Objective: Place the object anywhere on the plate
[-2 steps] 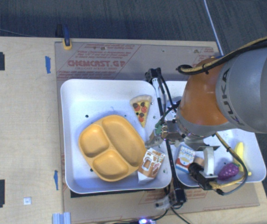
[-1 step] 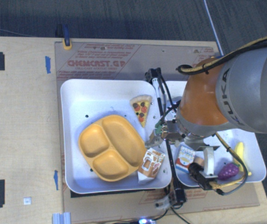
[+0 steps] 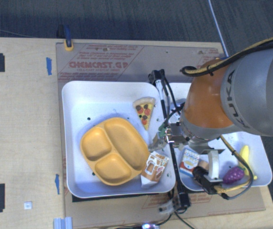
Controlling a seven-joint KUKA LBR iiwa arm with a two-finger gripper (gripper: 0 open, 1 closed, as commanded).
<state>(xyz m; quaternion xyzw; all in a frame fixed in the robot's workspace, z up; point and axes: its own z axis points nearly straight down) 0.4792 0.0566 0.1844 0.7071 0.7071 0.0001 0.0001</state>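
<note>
Looking down, I see the yellow plastic plate with 3 sections [image 3: 113,150] lying bare in the left white bin [image 3: 79,104]. A small orange snack packet [image 3: 155,166] leans against its right edge. Nothing is placed yet.

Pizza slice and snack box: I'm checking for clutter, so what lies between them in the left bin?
In the camera view, just bare white bin floor separates the pizza slice from the snack box; the yellow plate's edge sits alongside.

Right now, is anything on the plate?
No. The plate shows bare yellow compartments; the pizza slice and carton lie beside it in the bin.
</note>
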